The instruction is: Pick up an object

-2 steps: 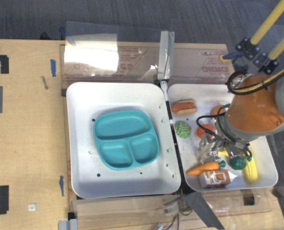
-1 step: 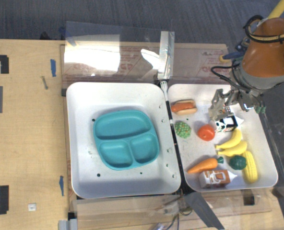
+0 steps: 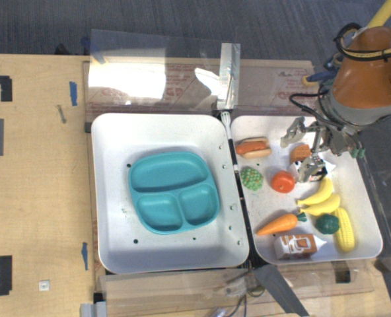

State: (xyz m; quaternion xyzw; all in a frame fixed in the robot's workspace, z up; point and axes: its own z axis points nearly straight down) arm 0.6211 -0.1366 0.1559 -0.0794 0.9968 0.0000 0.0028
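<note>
The end effector [image 3: 309,152] hovers over the right bin [image 3: 370,243] above an orange toy [image 3: 300,152], beside the bananas [image 3: 319,199].

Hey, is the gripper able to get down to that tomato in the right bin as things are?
Probably yes. The tomato lies with bare floor around it, and the gripper hangs just to its right, with nothing over it.

My bins and their colours

Both my bins [image 3: 109,197] are white; the left holds a teal divided tray [image 3: 174,191]. The right has an orange carrot [image 3: 279,224], red tomato [image 3: 283,182], yellow bananas [image 3: 321,199], yellow corn [image 3: 345,229], and a green knobbly ball [image 3: 251,177].
</note>
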